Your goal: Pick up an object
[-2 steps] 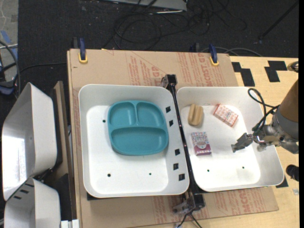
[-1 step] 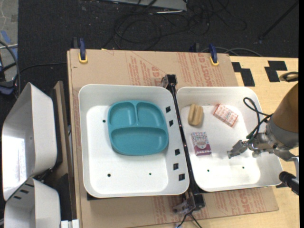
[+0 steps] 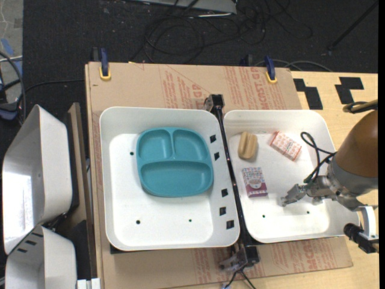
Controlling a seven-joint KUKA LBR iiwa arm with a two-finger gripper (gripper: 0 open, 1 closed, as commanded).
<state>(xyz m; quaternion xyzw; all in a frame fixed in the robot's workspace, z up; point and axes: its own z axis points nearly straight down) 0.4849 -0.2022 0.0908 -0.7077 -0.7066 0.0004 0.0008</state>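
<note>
Hovering low in the right bin, the metal two-finger gripper [image 3: 289, 198], fingers apart and gripping nothing, is facing the small purple-and-white packet [image 3: 255, 182] lying just to its left.

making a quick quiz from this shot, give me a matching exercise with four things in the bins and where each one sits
Things:
1. teal divided plate
2. tan bread roll
3. purple and white packet
4. pink and white packet

Places:
A. right bin, near its left wall, toward the back
B. left bin, in the middle
C. right bin, toward the back, right of the roll
D. right bin, in front of the roll, left of the pincer

Pairs: 1-B, 2-A, 3-D, 4-C
</note>
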